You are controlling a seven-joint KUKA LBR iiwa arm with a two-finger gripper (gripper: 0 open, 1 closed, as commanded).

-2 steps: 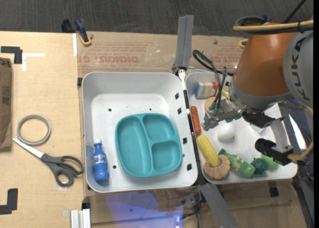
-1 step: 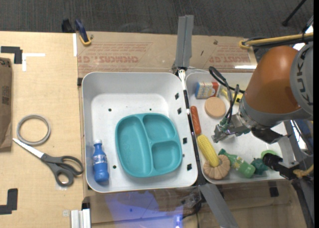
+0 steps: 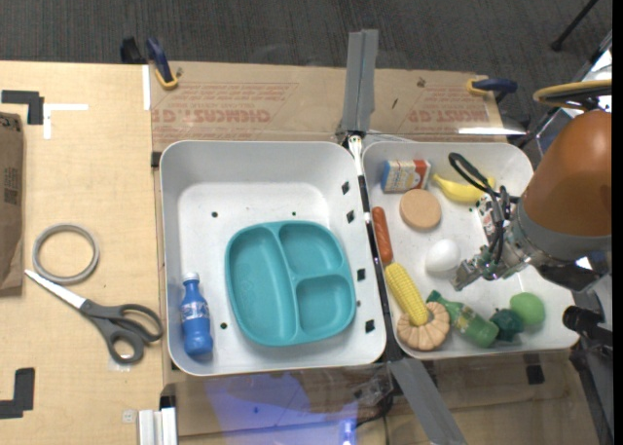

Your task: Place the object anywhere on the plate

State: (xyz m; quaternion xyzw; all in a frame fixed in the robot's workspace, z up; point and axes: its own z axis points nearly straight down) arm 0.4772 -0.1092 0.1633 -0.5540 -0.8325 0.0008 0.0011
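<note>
- Gripper (image 3: 474,271) low in the right bin (image 3: 506,154), beside the egg (image 3: 442,256) — fingers apart, nothing between them.
- Plate (image 3: 290,282) sits lower centre, in the left bin (image 3: 243,166).
- Bottle (image 3: 196,315) left of the plate.

Grey-handled scissors (image 3: 92,309) on the wooden bench (image 3: 78,141) far left of the gripper (image 3: 477,273), tape roll (image 3: 66,231) just above them, brown paper bag (image 3: 10,200) farther left at the edge, printed cardboard (image 3: 243,107) up-left of the gripper.

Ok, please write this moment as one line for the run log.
stage: reaching | pincer: low in right bin, beside egg | plate: left bin, nothing on it | task: not done
</note>
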